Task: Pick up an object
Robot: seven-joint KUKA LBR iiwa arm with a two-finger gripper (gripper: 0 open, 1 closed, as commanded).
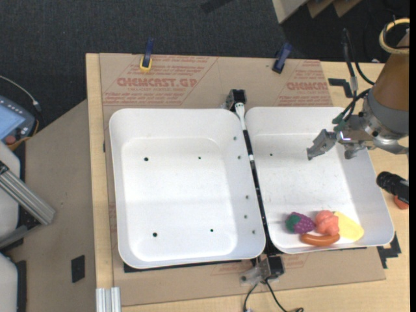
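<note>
Grey tool [331, 147] hovers over the right bin [286, 181], released or clenched I cannot tell; seemingly toy fruits [327, 222] huddle in its near corner

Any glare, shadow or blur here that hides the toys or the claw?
Camera view: soft light, no harsh glare; left bin slightly dimmer across its far half; toys in the right bin read clearly; claw a little soft-edged.

Arm [393, 83]: we see it cut off by the right edge.
Right bin [292, 187]: far right corner hidden behind the arm.
Yellow toy [353, 229]: partly covered by the pink toy [327, 221]; we cannot tell its shape.
Blue device [12, 119]: cut off by the left edge.
</note>
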